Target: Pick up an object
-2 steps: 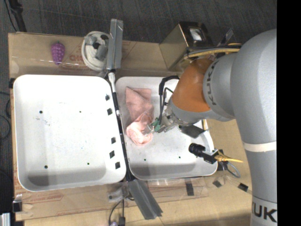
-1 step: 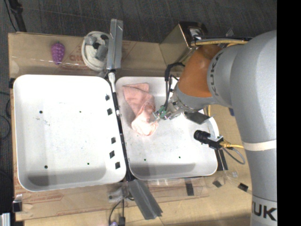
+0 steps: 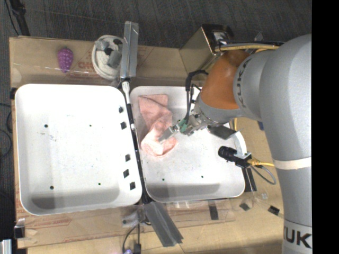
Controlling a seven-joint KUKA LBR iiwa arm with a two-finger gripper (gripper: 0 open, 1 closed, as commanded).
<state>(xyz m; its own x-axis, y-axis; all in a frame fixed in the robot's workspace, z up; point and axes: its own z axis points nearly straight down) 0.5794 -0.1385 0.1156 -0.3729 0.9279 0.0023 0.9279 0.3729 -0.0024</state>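
Note:
A crumpled pink cloth (image 3: 154, 123) lies in the right bin (image 3: 196, 187), near its left wall and upper half. My gripper (image 3: 168, 133) reaches in from the right and hangs low over the cloth's lower right part, its fingertips at the fabric. Whether any cloth sits between the fingers cannot be made out from this angle.
The left bin (image 3: 69, 142) sits beside the right one, with a divider rail (image 3: 132, 142) between them. A purple object (image 3: 65, 59) and a white roll (image 3: 107, 56) rest on the bench behind the left bin. The grey arm (image 3: 275, 105) covers the right side.

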